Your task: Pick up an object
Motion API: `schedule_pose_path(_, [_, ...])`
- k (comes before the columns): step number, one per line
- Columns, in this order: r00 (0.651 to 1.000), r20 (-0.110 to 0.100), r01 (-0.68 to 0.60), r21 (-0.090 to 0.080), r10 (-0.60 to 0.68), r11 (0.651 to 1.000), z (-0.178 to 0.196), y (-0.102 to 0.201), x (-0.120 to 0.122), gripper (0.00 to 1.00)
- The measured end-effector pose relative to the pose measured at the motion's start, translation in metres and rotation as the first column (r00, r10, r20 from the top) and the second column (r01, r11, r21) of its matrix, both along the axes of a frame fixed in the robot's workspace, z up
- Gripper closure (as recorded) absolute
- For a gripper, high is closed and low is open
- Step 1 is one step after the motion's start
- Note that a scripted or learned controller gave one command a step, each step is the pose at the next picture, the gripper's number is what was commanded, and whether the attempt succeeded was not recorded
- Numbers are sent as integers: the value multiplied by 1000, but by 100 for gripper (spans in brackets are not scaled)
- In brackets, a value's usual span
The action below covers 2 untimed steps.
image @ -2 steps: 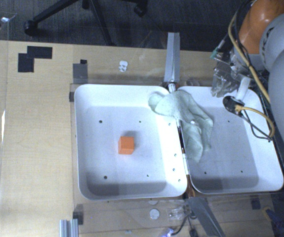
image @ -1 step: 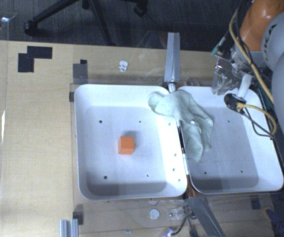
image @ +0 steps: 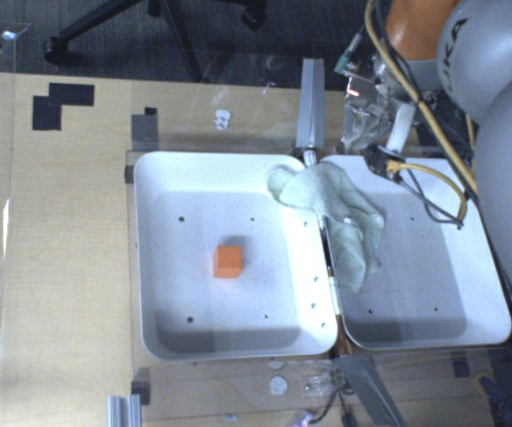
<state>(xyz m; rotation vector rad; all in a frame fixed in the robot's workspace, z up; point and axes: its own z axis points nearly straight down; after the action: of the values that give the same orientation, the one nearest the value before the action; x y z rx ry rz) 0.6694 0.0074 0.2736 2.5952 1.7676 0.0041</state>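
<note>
The tool (image: 373,127) hung above the far edge of the right bin (image: 434,323), near the corner where the two bins met; amid its cables and brackets I could not tell whether it was released or clenched, and nothing could be seen grasped in it. Behind it the grey arm (image: 496,78) with its orange band (image: 420,7) bulked over the right side of the scene; black and yellow cables (image: 434,181) looped down from the wrist over that bin. Just below the tool a pale green cloth (image: 336,216) lay crumpled across the divide between the bins, most of it in the right bin and one bunched end spilling into the left bin (image: 175,327). Well apart from it, a small orange block (image: 228,261) sat alone on the floor of the left bin, near its middle. Both bins rested on the light wooden surface (image: 60,283); beyond it, black chair legs (image: 162,12) stood on dark carpet.
</note>
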Motion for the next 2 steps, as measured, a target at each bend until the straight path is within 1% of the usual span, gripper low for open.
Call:
schedule_pose_path(1, [994,-4,-113,-1,113,994,-60,-16,-1,100])
schedule_pose_path(2, [993,-2,-118,-2,118,993,-50,-15,1,100])
